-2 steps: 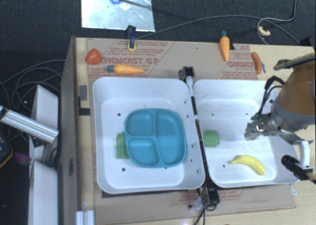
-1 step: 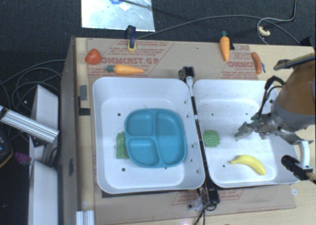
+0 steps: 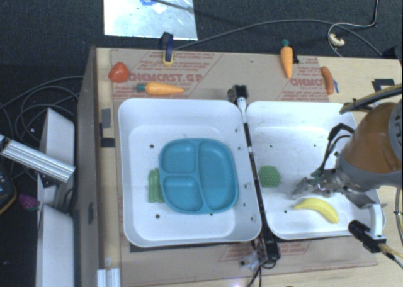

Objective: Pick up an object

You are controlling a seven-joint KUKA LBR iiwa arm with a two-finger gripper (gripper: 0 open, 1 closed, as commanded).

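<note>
Curved yellow plastic banana (image 3: 318, 209) lies near the front of the right white bin (image 3: 286, 119), just below the gripper (image 3: 310, 184), whose jaws' state cannot be told. Green leafy toy (image 3: 269, 175) sits left; grey arm (image 3: 371, 153) cut off at right.

Tabletop (image 3: 208, 68) of printed cardboard, bearing three toy carrots (image 3: 159, 89), (image 3: 287, 59), (image 3: 327, 79), a red toy vegetable (image 3: 118, 72) and a blue-and-yellow clamp (image 3: 167, 47). Beyond it, a reflective sheet (image 3: 148, 1) on dark carpet (image 3: 44, 21); black cables (image 3: 38, 100) lie at left.
</note>
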